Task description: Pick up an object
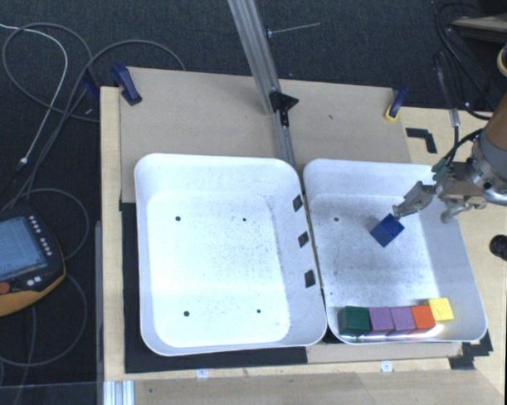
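Note:
A blue block (387,230) lies tilted in the upper middle of the right bin (354,184). My gripper (421,216) reaches in from the right, above the bin's upper right part. Its two fingers are spread apart, so it is open. The left fingertip (398,212) ends right at the blue block's upper corner, and the block sits to the left of the gap, not between the fingers. Along the bin's front wall stands a row of blocks: green (355,319), two purple (391,318), orange (422,315) and yellow (441,309).
The left bin (155,177) adjoins the right one, with black clips (303,238) along the shared wall. A metal pole (259,52) slants over the bench's back. A teach pendant (15,256) and cables lie on the floor to the left.

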Robot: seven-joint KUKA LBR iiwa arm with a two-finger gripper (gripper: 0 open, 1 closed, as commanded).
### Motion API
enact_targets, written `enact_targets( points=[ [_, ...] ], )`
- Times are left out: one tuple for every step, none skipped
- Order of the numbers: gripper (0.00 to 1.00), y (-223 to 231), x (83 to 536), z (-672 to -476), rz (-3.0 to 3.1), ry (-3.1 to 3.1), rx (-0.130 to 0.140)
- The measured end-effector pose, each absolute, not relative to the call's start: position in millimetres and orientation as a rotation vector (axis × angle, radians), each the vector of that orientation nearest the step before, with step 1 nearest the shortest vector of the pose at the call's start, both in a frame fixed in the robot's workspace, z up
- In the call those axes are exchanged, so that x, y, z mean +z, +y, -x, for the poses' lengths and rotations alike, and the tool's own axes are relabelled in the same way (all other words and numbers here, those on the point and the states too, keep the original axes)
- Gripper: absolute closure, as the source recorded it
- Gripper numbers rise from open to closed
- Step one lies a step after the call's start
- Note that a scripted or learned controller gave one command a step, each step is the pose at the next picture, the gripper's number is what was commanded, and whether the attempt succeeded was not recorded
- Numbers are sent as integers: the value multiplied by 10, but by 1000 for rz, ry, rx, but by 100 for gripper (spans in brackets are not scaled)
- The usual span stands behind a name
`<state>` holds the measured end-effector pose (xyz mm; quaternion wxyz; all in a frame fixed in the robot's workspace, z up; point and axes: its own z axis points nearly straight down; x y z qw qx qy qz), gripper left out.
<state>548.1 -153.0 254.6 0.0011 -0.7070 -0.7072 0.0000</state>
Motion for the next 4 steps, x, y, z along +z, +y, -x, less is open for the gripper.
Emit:
enact_targets(
  points=[
    [0,-1633,1210,-5867,2214,-2217,6],
    [0,-1767,983,-6176,2221,-2226,-2],
    [0,-1942,1477,-6742,2225,-2233,-7],
    [0,-1924,966,-6059,2216,-2213,8]
  ],
)
